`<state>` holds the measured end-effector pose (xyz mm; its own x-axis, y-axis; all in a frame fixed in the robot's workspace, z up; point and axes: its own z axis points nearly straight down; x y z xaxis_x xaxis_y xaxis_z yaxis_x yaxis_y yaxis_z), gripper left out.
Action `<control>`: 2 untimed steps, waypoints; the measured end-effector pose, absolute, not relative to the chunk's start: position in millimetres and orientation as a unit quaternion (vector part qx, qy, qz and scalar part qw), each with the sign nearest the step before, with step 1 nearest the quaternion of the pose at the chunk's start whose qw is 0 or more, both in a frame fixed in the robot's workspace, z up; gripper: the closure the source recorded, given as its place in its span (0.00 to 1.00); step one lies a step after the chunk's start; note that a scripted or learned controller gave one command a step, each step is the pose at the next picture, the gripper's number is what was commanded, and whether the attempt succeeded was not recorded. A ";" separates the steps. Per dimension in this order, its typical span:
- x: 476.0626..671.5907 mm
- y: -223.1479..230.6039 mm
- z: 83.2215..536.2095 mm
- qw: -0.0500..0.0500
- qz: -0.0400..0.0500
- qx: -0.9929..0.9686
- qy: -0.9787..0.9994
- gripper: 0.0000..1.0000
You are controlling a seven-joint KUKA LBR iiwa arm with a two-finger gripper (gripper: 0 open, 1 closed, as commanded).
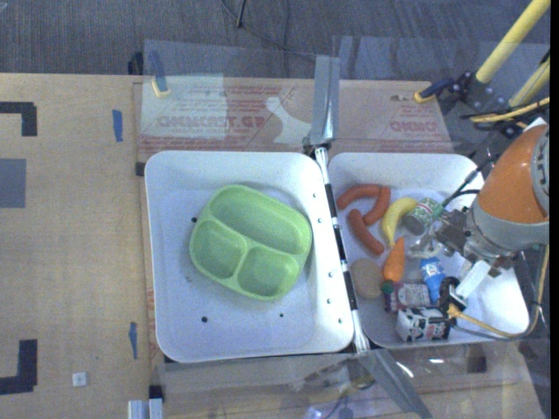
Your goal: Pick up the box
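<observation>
The right bin (498,308) holds a heap of toy food. A small blue box (431,279) lies in its middle, a dark reddish packet (410,297) sits just left of it, and a black-and-white carton (422,324) rests by the front wall. My gripper (452,253) hangs low over the heap, right above and slightly right of the blue box, below the orange wrist band (517,190). Its tips are lost among the clutter. Nothing is visibly lifted.
Two red sausages (367,232), a banana (397,216), a can (424,212), a carrot (395,260) and a brown round piece (367,278) crowd the right bin's left half. A green divided plate (251,243) lies in the left bin (175,321). Yellow cables (515,29) run at the back right.
</observation>
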<state>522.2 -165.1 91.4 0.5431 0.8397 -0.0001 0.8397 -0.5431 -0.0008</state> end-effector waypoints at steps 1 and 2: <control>521.6 -166.4 100.4 0.001 0.001 -0.879 -0.476 1.00; 574.8 -184.2 152.0 0.000 0.001 -0.890 -0.456 1.00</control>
